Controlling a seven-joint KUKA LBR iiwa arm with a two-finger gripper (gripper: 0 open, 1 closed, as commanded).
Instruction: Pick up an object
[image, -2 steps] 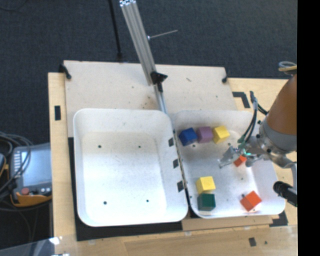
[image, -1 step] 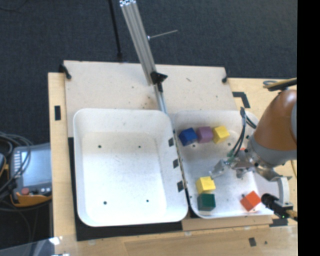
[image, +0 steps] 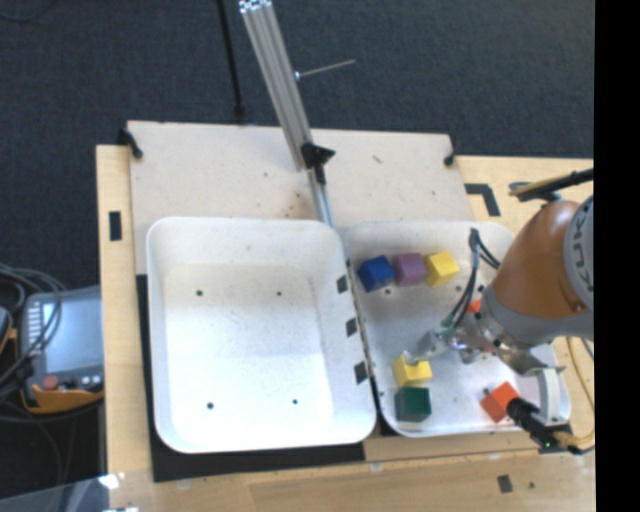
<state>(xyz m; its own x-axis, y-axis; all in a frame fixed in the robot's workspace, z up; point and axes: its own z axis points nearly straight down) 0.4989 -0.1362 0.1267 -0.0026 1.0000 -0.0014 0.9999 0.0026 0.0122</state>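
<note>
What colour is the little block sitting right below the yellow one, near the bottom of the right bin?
Dark green. The small green cube shows in the camera view.

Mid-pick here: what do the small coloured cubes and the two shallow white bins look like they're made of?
The small coloured cubes, such as the blue cube and green cube, look like painted wood or solid plastic: flat matte faces, crisp edges, no glare. The shallow white bins look like moulded plastic, judging by rounded corners and a smooth rolled rim, dulled by dark speckles.
</note>
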